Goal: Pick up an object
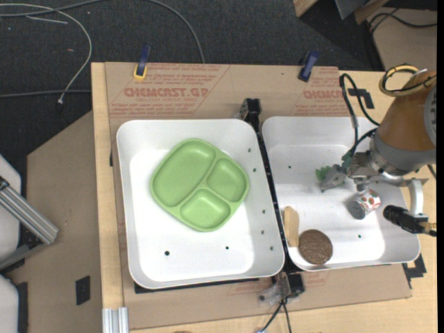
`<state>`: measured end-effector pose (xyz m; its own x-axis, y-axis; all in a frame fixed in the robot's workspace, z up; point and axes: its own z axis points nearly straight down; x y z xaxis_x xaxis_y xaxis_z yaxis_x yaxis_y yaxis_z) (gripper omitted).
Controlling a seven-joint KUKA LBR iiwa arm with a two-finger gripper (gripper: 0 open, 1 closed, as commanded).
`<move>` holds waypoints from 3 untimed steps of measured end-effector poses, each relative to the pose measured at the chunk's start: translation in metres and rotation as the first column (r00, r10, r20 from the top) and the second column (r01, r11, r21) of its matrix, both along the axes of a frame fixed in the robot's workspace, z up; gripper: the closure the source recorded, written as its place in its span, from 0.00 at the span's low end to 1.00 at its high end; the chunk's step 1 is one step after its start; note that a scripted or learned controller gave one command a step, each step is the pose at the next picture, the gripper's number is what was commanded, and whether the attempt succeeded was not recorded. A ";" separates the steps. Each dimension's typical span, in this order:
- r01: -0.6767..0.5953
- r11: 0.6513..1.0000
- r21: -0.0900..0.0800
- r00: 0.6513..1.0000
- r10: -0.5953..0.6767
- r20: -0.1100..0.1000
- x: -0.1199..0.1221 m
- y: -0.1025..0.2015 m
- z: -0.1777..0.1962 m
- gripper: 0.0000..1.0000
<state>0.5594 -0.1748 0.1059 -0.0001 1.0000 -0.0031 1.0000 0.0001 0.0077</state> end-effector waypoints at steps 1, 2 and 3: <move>0.001 1.000 0.003 1.000 -0.001 -0.004 -0.001 0.001 0.007 1.00; 0.000 1.000 0.002 1.000 0.000 -0.003 -0.002 0.001 0.050 1.00; -0.001 1.000 0.001 1.000 0.001 -0.001 0.003 -0.003 0.113 1.00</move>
<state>0.5627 -0.1777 0.2193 -0.0010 1.0000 -0.0023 1.0000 0.0010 0.0068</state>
